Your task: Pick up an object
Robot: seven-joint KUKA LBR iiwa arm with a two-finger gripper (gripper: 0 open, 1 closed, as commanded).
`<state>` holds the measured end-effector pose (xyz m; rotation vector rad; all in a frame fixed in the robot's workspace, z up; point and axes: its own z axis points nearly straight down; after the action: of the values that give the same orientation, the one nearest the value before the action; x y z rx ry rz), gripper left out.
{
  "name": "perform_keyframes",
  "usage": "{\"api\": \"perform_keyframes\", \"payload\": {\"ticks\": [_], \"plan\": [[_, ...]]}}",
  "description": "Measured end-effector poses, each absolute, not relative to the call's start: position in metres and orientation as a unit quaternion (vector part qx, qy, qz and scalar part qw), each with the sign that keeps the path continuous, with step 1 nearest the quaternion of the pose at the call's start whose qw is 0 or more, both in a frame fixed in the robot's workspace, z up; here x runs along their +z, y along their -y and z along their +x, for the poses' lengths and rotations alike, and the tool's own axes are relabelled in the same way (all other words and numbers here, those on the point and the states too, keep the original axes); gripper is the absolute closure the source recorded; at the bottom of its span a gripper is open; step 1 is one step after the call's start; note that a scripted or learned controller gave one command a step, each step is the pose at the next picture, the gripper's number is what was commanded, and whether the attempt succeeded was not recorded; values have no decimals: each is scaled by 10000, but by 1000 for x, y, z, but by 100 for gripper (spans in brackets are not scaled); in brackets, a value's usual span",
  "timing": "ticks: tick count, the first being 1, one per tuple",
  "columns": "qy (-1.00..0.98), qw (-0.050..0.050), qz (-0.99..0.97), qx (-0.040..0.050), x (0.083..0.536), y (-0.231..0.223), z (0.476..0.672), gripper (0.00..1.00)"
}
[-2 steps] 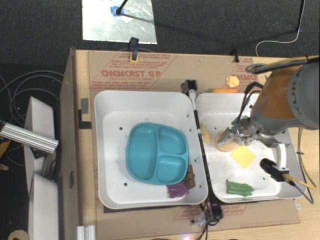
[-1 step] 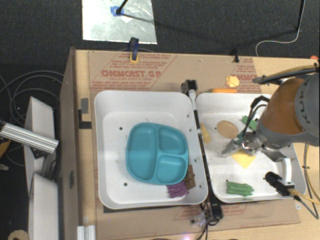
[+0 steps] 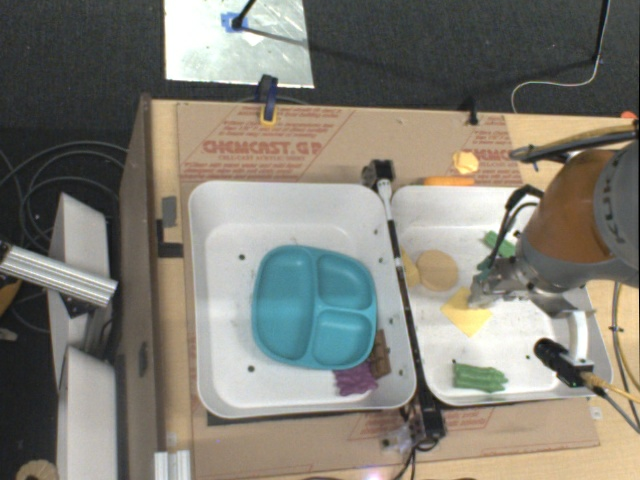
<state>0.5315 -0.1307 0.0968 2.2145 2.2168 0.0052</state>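
My gripper (image 3: pixel 487 288) reaches down into the right bin (image 3: pixel 440 198), its tip right at the upper edge of a flat yellow wedge (image 3: pixel 468 319). Whether it touches the wedge is hidden by the wrist. A round tan disc (image 3: pixel 436 269) lies just left of the gripper. A green pod-shaped piece (image 3: pixel 478 376) rests near the bin's front wall. Another green piece (image 3: pixel 497 242) peeks out from behind the arm.
The left bin (image 3: pixel 215 203) holds a blue divided plate (image 3: pixel 315 306), with a purple piece (image 3: pixel 352 379) and a brown piece (image 3: pixel 381 354) at its front right. An orange carrot-like piece (image 3: pixel 449 180) lies on the right bin's far rim. A small yellow bit (image 3: pixel 409 272) sits by the divider.
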Motion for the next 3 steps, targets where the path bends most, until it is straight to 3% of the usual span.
{"api": "perform_keyframes", "payload": {"ticks": [1, 2, 3], "plan": [[-7068, 23, 7074, 15, 178, 134, 486, 100], [-7073, 10, 7069, 8, 174, 134, 487, 0], [-7091, 4, 7051, 3, 81, 106, 506, 0]]}}
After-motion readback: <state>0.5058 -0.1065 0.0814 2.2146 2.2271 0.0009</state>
